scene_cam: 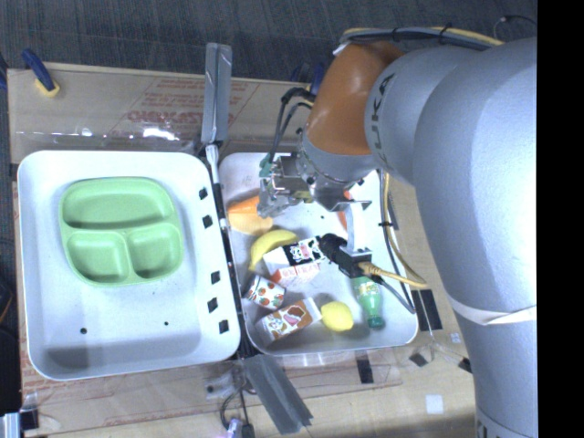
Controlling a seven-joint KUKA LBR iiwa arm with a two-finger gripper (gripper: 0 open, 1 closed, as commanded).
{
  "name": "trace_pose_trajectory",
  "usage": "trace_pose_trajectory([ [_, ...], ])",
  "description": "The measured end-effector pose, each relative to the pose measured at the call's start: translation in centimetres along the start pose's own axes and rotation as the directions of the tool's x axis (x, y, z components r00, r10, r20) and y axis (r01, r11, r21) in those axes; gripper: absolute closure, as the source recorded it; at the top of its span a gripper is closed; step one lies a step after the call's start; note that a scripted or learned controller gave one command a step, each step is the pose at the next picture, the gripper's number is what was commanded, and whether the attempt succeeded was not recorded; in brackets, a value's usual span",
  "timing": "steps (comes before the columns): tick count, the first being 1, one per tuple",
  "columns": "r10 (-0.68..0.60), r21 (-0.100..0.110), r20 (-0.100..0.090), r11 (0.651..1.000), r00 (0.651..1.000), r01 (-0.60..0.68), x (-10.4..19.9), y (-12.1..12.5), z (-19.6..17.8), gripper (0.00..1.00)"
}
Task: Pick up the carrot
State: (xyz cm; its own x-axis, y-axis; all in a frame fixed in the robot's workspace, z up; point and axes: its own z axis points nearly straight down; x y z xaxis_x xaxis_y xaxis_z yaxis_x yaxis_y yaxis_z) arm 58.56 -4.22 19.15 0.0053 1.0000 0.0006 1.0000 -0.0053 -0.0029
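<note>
The carrot (242, 217) is an orange shape lying against the left wall of the right bin (401, 331), partly hidden by my gripper. My gripper (274, 192) hangs over the far left part of that bin, right above and slightly right of the carrot. The big grey arm with its orange band covers the bin's far right side.
A banana (273, 244) lies just in front of the carrot. Small printed cartons (297, 255) (286, 318), a lemon (338, 316) and a green bottle (370, 305) crowd the near half of the right bin. The left bin (55, 345) holds a green divided tray (120, 228).
</note>
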Motion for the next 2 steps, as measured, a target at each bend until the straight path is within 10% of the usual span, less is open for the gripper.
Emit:
trace_pose_trajectory([
  [1,0.001,0.000,0.000,1.000,1.000,-0.001,0.0,0.0,0.0,0.00],
  [2,-0.178,0.002,0.000,0.984,0.984,0.178,-6.2,2.6,9.2,0.00],
])
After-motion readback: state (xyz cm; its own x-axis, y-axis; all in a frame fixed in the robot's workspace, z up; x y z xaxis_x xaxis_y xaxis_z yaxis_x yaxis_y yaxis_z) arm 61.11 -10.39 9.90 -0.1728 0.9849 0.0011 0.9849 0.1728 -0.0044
